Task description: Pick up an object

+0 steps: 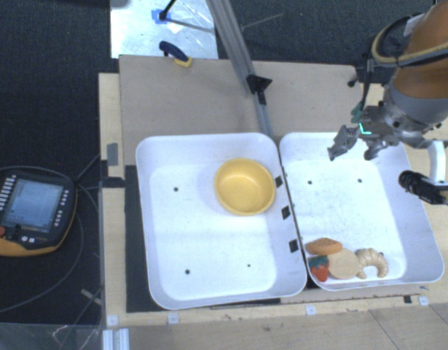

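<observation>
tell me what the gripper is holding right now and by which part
Nothing. The gripper hangs open over the right bin, with bare bin floor between its fingers.

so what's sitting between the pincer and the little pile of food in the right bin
Nothing: in the camera view, bare white bin floor runs from the open pincer down to the food pile in the near corner.

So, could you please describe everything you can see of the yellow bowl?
The yellow bowl is round, shallow and matte, plastic by its look. It sits upright, with nothing visible inside, on the floor of the left bin, toward its upper right, near the wall shared with the other bin. Nothing else touches it.
</observation>
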`<act>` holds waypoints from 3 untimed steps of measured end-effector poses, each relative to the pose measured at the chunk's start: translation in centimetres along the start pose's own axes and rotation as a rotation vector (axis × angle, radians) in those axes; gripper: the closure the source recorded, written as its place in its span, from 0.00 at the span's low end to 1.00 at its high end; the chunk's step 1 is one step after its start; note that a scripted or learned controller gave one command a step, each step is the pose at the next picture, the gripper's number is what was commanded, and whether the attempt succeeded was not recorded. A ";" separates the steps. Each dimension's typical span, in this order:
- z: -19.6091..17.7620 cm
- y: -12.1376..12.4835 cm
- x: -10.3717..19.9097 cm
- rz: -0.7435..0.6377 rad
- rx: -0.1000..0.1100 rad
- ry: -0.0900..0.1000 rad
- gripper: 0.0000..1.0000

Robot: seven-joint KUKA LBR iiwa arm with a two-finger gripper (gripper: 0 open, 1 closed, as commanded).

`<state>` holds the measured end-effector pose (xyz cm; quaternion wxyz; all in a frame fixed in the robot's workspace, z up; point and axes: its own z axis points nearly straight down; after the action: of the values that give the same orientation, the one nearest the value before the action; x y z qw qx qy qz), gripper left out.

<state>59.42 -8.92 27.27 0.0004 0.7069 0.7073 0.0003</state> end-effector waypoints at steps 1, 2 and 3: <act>0.0 0.0 0.0 0.000 0.000 0.000 0.00; 5.0 0.1 1.0 0.000 0.004 0.001 0.00; 10.5 0.7 0.4 0.001 0.004 0.000 0.00</act>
<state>60.16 -8.54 16.72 -0.0011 0.7071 0.7071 -0.0012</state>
